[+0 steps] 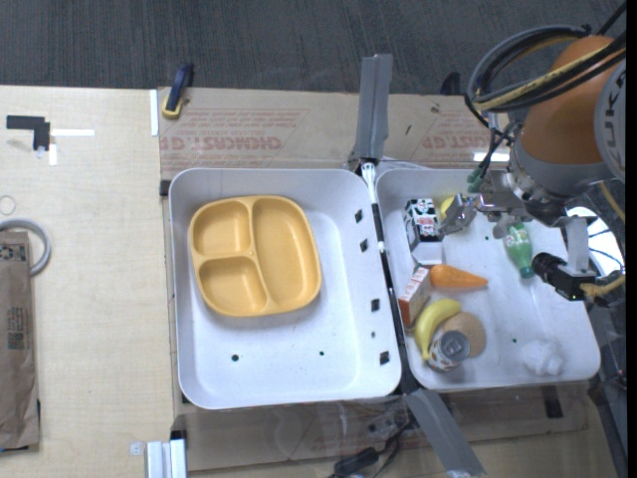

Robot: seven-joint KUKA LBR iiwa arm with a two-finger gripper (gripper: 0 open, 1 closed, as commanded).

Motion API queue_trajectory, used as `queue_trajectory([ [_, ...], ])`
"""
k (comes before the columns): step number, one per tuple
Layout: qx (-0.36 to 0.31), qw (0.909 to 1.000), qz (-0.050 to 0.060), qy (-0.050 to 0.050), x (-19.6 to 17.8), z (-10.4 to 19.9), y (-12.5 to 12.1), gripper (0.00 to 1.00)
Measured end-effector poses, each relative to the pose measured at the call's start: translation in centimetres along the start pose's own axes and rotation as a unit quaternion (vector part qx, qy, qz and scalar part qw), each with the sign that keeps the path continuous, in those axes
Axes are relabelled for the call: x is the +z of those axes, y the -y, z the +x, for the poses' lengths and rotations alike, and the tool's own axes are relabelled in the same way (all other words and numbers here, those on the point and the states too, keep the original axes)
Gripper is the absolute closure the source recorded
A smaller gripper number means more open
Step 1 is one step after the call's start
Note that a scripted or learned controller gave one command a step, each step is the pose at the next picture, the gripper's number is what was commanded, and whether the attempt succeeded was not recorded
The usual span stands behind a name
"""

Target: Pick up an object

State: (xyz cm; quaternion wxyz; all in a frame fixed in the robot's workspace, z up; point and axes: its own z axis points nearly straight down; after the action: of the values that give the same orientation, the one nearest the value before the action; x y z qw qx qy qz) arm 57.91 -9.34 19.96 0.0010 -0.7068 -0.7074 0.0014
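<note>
My gripper (pixel 466 210) hangs over the back of the right bin (pixel 572 361), under the grey and orange arm. Just to its left lies a small black-and-white patterned item (pixel 422 217), and a green bottle (pixel 519 248) lies just to its right. In front of it an orange carrot (pixel 459 279) lies across the bin. A banana (pixel 434 324), a red-and-white box (pixel 413 295) and a can on a brown disc (pixel 456 344) sit nearer the front. I see nothing held in the gripper.
The left bin (pixel 279 366) holds a yellow divided plate (pixel 256 256). A white crumpled thing (pixel 540 356) lies in the right bin's front right corner. A grey divider (pixel 374 108) rises between the bins at the back. A brown paper bag (pixel 17 327) lies on the bench at far left.
</note>
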Motion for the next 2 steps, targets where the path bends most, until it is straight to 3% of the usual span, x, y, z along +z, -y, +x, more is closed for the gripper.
queue_trajectory([
  [1,-0.152,0.9884,-0.001,0.0,10.8,-2.4,1.6,0.0],
  [2,-0.171,0.9853,-0.001,0.0,10.9,-2.2,9.2,0.0],
])
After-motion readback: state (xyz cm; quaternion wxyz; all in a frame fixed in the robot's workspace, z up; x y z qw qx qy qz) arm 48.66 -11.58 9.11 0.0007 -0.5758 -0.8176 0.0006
